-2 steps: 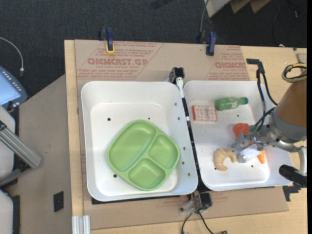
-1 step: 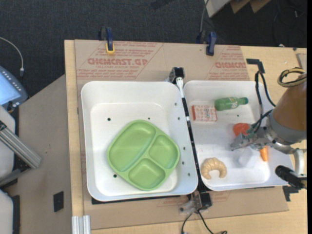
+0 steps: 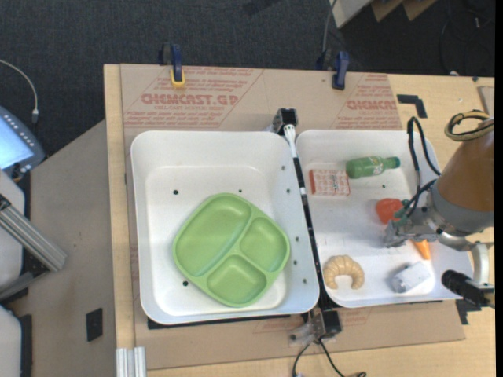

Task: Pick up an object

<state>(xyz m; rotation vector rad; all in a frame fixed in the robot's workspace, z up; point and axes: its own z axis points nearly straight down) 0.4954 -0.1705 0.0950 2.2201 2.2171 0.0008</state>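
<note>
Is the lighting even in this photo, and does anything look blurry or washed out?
Camera view: soft, even light with faint shadows; the white bins look bright, nearly washed out; the green plate and croissant are fairly sharp; the end effector area is dim and slightly smeared.

Divided plate in the left bin; bottle, croissant (nearer front) in the right bin.

Bins: smooth white plastic, slight sheen. Green plate: matt plastic. Tabletop: brown printed cardboard. Bottle: glossy green plastic.
</note>
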